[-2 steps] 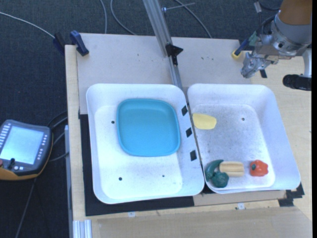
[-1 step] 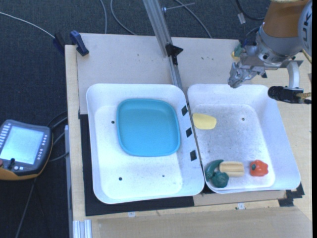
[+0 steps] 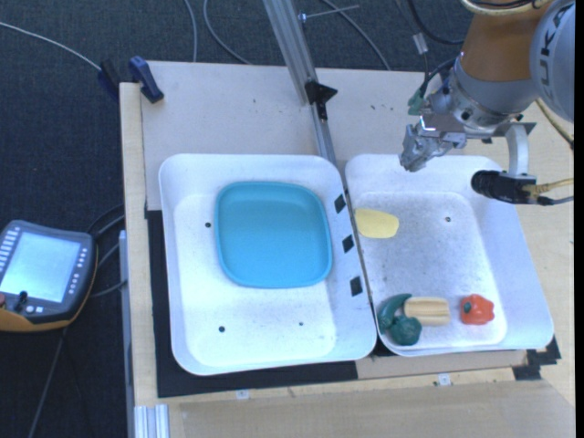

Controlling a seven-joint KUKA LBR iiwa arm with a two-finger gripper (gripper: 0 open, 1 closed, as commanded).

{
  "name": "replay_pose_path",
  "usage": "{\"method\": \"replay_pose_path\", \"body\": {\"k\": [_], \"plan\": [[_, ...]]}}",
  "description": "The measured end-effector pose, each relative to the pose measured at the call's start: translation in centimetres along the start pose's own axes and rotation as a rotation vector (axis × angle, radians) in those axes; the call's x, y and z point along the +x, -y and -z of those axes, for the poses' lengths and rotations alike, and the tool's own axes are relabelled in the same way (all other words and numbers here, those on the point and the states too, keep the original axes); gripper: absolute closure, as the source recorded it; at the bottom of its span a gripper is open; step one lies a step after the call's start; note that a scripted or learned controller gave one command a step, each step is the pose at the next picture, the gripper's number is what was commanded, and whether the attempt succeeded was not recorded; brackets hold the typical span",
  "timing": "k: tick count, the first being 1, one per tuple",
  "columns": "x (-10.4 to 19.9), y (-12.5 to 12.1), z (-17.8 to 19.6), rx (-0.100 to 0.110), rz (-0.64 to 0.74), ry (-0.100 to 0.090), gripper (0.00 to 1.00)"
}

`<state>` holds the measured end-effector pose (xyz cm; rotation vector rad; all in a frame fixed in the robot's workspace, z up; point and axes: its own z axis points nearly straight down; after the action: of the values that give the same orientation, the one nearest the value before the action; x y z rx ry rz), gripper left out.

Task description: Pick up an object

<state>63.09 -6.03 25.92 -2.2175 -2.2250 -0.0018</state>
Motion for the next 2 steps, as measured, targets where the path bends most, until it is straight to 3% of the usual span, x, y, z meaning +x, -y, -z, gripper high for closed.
{"method": "replay_pose_path", "body": {"k": [2], "plan": [[8.9,4.0,-2.2,0.001,0.001,0.000,1.00]]}}
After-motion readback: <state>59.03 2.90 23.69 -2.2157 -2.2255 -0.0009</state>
